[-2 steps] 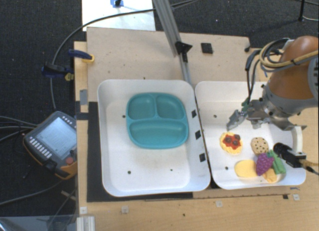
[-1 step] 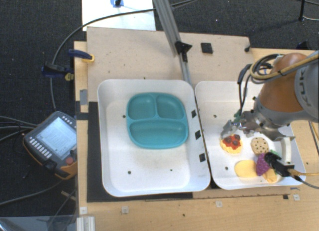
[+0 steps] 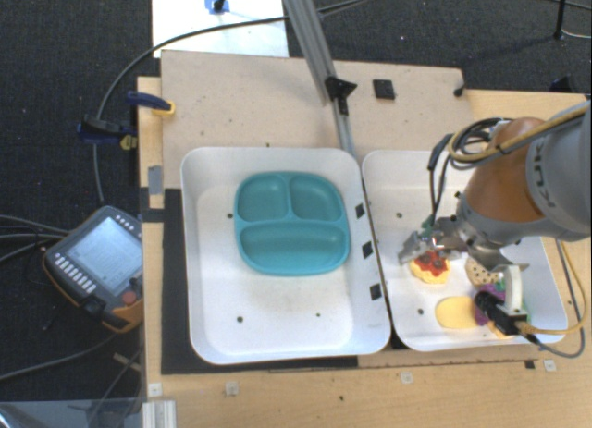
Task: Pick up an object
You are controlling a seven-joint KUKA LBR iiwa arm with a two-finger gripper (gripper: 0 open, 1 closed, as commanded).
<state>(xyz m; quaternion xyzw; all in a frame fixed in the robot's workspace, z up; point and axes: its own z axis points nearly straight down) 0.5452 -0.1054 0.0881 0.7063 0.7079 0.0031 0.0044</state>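
Observation:
My gripper [image 3: 427, 250] is low in the right bin [image 3: 393, 195], at the end of the grey arm with its orange band [image 3: 499, 186]. It sits directly over a small red and yellow toy [image 3: 431, 272], whose top it partly hides. I cannot make out whether it touches the toy. A flat yellow disc [image 3: 452, 311] lies just in front of that toy. To the right is a speckled beige piece [image 3: 478, 275]. A purple, green and yellow toy [image 3: 496, 309] lies by the bin's front right corner.
The left bin [image 3: 208, 315] holds a teal divided plate [image 3: 291, 223]. A grey pole [image 3: 310, 38] slants down to the seam between the bins. A teach pendant [image 3: 92, 264] and cables lie off the bench at the left.

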